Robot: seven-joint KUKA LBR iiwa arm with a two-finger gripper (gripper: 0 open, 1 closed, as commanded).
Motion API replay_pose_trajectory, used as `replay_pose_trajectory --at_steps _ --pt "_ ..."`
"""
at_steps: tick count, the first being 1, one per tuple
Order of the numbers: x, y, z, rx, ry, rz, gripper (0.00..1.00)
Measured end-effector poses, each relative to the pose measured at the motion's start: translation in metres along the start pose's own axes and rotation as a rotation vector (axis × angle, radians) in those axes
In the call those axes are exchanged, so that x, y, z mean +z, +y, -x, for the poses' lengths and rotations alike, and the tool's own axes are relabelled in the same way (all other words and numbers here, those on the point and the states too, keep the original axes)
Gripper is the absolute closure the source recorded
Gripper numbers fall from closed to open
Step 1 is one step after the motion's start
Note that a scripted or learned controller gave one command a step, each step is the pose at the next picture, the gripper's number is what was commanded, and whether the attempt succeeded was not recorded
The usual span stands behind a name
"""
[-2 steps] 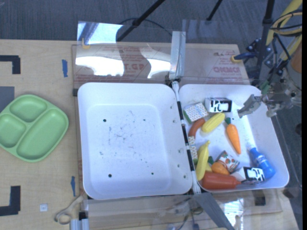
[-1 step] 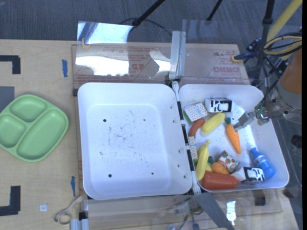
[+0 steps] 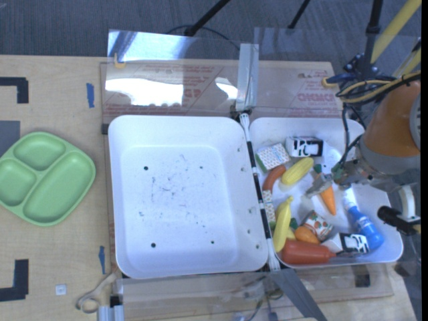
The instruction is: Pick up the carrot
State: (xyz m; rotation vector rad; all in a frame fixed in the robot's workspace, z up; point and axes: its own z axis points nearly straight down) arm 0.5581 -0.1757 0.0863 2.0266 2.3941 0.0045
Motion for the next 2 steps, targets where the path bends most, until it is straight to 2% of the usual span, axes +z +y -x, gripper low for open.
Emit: replay_pose_trajectory --at_steps 1,2 --pt "-0.011 0.001 0.001 0.003 -0.001 0.005 1.00" --pt "-0.104 0.033 0.049 0.135 0.000 -0.003 1.00"
